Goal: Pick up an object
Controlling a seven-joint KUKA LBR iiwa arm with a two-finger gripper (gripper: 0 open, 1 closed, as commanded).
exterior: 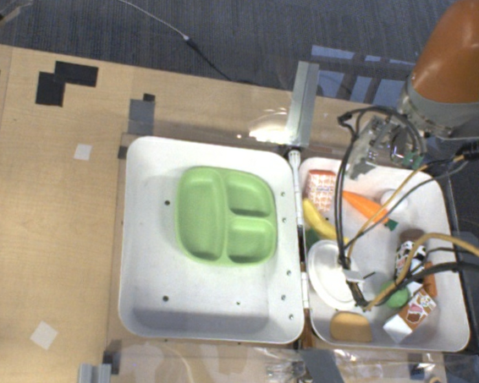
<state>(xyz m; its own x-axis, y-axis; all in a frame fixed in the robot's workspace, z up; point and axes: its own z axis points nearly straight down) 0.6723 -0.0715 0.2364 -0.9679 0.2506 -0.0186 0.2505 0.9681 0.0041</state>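
The right bin holds several small items. An orange carrot lies near the back, with a yellow banana and a red-and-white carton to its left. A white bowl sits at the middle left and a brown bun at the front. A black-and-white spotted toy, a green piece and a small carton lie at the right. My gripper hangs over the bin's back edge, just behind the carrot, half hidden by cables.
The left bin bears a green divided plate. A metal post stands behind the wall between the bins. Black and yellow cables trail across the right bin's contents.
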